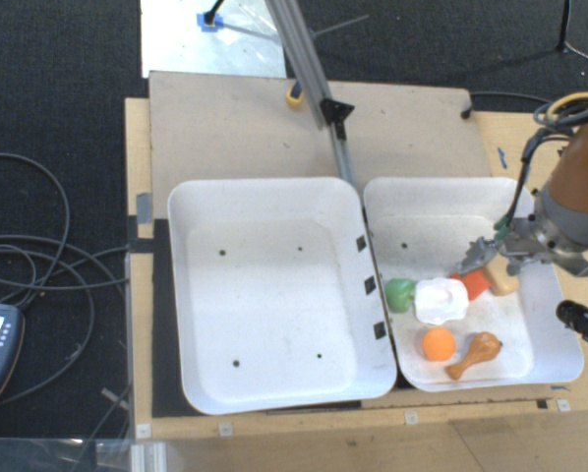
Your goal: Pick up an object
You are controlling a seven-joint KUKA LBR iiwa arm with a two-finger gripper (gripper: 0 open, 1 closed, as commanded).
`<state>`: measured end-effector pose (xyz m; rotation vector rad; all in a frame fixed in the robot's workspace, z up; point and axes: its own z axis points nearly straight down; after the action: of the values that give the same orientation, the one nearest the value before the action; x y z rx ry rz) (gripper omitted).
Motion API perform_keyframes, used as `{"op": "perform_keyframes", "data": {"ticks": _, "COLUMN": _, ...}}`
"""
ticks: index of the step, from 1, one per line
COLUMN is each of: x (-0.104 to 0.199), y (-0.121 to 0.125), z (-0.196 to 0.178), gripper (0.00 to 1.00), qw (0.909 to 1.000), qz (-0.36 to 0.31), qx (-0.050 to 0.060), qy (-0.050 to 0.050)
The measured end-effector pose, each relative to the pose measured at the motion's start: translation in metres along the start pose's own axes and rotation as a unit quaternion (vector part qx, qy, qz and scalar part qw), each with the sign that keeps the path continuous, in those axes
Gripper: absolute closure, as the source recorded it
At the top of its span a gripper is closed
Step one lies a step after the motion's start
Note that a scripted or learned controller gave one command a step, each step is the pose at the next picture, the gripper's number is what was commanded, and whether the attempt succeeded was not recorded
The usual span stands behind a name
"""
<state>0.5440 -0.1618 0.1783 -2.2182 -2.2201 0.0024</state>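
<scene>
1. My gripper [478,256] hangs low in the right bin [412,205]; I cannot tell how my jaws stand.
2. The red object [476,285] lies just below them, touching the white object [441,301].
3. I should descend squarely over the red one, avoiding its neighbours.

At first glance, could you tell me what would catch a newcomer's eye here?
Probably the small cluster of bright things in the right bin: a green piece, a white object, an orange ball and a brown drumstick-shaped toy. Next, the arm's tool reaching in from the right above a red piece.
</scene>
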Motion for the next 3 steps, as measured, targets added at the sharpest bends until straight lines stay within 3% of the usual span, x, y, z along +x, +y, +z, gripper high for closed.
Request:
{"op": "perform_keyframes", "data": {"ticks": 2, "x": -0.002, "y": -0.005, "z": 0.090, "gripper": 0.00, "qw": 1.0000, "qz": 0.000, "qx": 0.000, "qy": 0.000}}
{"op": "perform_keyframes", "data": {"ticks": 3, "x": -0.002, "y": -0.002, "z": 0.075, "gripper": 1.00, "qw": 1.0000, "qz": 0.000, "qx": -0.005, "qy": 0.000}}
